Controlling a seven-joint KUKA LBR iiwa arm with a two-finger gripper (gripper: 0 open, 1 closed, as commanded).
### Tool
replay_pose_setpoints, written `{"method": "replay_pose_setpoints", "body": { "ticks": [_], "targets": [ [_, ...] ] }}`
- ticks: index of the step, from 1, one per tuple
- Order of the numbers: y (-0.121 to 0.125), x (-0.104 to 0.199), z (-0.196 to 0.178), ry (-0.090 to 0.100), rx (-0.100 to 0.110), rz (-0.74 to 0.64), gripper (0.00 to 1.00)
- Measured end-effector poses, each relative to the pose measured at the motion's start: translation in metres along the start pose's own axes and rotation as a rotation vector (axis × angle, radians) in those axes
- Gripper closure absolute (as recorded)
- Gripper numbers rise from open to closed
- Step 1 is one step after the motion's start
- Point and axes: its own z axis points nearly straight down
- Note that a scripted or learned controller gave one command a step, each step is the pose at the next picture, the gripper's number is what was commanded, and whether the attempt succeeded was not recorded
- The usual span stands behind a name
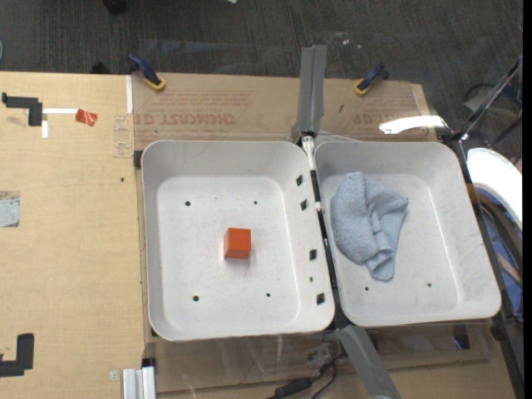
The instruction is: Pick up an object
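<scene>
Across the middle of the frame, two white bins sit side by side on the worktop (66,223), touching along a central seam. Left bin (166,306): shallow, with rounded corners and small dark holes in its floor. Right bin (465,248): same form, lower right of the frame. Cardboard sheet (208,110): lies flat behind both bins, held by two clamps (148,73) near the upper edge. Grey post (312,86): rises at the seam, upper centre. Cloth (368,223): pale blue, crumpled, resting in the left half of the right bin. Block (237,243): small, orange-red, cube-like, alone near the centre of the left bin's floor, well apart from its walls. Pincer: its state cannot be told.
</scene>
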Motion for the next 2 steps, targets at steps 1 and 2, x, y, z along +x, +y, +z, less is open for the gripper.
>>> {"method": "replay_pose_setpoints", "body": {
  "ticks": [1,2],
  "targets": [
    [0.0049,0.0249,0.0035,-0.002,0.001,0.001,1.0],
    [0.005,0.026,0.0012,-0.001,0.0,0.001,1.0]
  ]
}}
